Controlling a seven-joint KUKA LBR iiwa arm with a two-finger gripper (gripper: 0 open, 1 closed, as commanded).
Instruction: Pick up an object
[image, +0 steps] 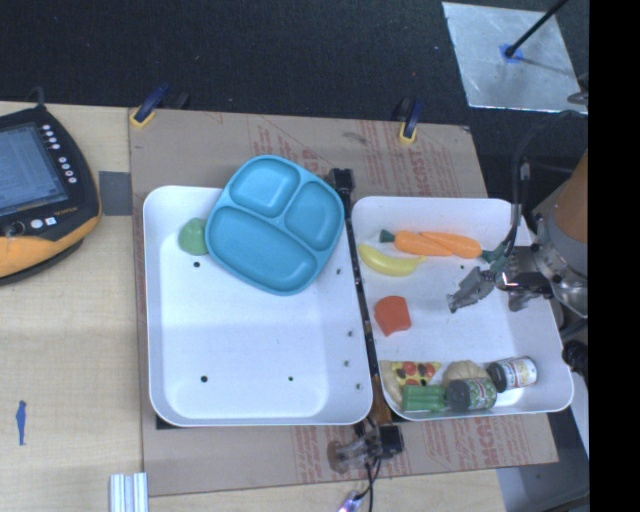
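Note:
My gripper (468, 293) hangs over the right-hand part of the right bin (455, 208), reaching in from the right. Below and left of it lies a red block (392, 314). An orange carrot (437, 243) and a yellow banana (390, 262) lie at the bin's far side, up and left of the gripper. Along the near wall sit a pizza-like toy (410, 372), a green item (425, 400), a dark can (470, 393) and a small bottle (512, 375). I see nothing held in the gripper.
The left bin (250, 400) bears a blue divided plate (275, 222) at its far side, with a green object (193, 236) partly under the plate's left edge. A teach pendant (40, 190) lies on the bench at far left. Clamps sit along the far board edge.

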